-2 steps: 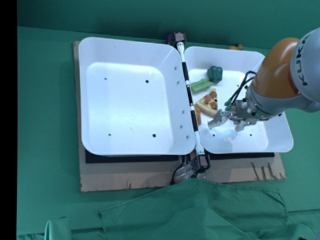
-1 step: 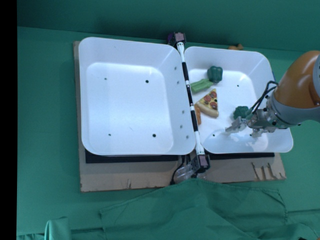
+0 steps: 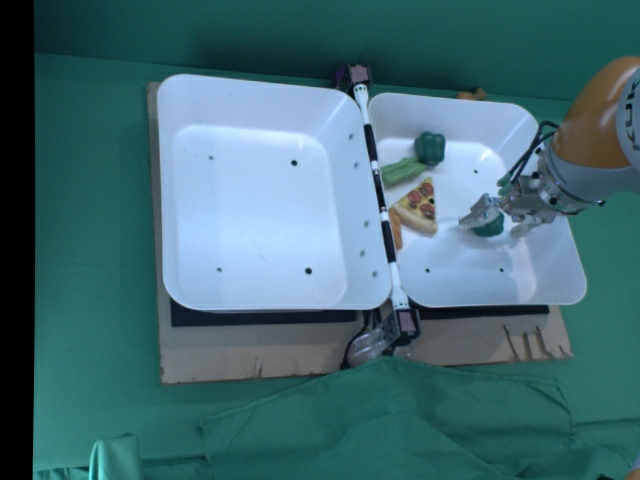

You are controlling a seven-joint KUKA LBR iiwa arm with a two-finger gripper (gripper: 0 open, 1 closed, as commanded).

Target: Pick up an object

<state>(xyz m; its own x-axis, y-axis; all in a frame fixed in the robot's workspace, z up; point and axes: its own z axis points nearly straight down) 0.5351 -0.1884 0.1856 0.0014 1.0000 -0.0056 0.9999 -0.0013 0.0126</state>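
A small dark-green object (image 3: 489,226) lies in the right bin (image 3: 560,278), between the spread fingers of the pincer (image 3: 497,220), which stands open around it. Left of it lie a pizza slice (image 3: 418,206) and broccoli (image 3: 415,157).

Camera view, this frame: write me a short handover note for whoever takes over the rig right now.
Gripper: low in the right bin, fingers spread around a small teal object; grasp not confirmed, no lift seen.
Other items in the right bin: pizza slice, green broccoli piece and a thin orange piece, all near the divider.
Done: approach.
Left: close on the teal object, lift it, verify it comes up.
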